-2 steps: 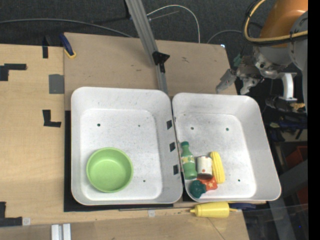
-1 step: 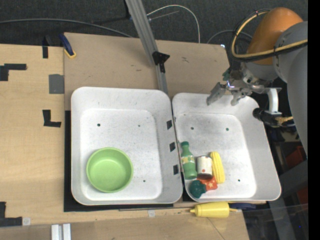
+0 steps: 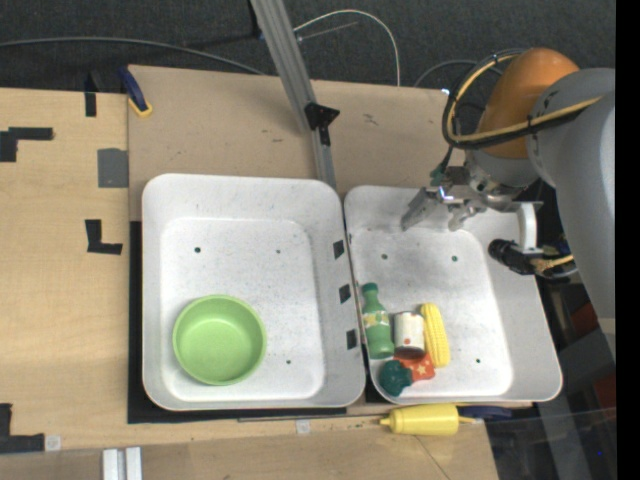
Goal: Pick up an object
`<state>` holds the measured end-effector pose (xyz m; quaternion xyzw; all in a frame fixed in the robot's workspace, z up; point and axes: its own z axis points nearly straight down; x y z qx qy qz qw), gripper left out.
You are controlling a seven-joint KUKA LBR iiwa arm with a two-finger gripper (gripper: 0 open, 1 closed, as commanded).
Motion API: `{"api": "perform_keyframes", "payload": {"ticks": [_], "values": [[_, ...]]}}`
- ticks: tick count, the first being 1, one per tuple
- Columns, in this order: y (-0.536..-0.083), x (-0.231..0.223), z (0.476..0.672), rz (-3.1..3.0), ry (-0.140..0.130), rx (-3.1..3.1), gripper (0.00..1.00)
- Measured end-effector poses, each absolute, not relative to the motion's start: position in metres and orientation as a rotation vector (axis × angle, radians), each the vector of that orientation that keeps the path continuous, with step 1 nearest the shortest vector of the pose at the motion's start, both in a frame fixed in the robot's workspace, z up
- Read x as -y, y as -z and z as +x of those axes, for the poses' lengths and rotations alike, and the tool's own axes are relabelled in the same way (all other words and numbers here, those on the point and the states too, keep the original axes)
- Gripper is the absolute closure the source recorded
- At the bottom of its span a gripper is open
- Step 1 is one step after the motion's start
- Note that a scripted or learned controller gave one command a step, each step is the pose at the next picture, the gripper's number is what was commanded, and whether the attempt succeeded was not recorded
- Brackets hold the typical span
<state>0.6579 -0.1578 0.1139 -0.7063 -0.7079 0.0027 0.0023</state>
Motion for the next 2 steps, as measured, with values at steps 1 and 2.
{"api": "perform_keyframes", "payload": {"ticks": [1,2], "values": [[-0.127,0.157,0.66,-2.216,-0.003,2.226,1.0],[-0.17,0.154,0.662,-2.221,0.003,2.225,1.0]]}}
